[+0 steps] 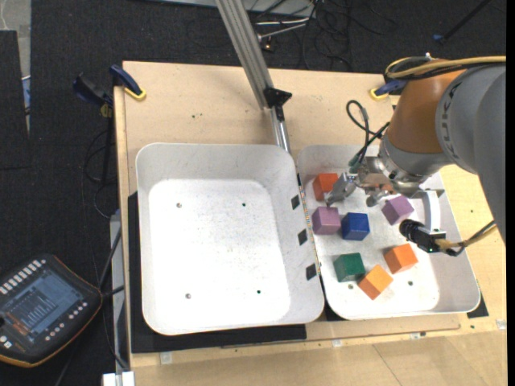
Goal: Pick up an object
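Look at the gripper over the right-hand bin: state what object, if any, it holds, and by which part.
It cannot be told. The gripper hangs among the blocks, between the red-orange block and a purple block, with no block seen between its fingers.

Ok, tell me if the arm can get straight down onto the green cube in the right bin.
Probably yes. The green cube lies bare from above, though the orange cube sits close beside it. The end effector hovers further back.
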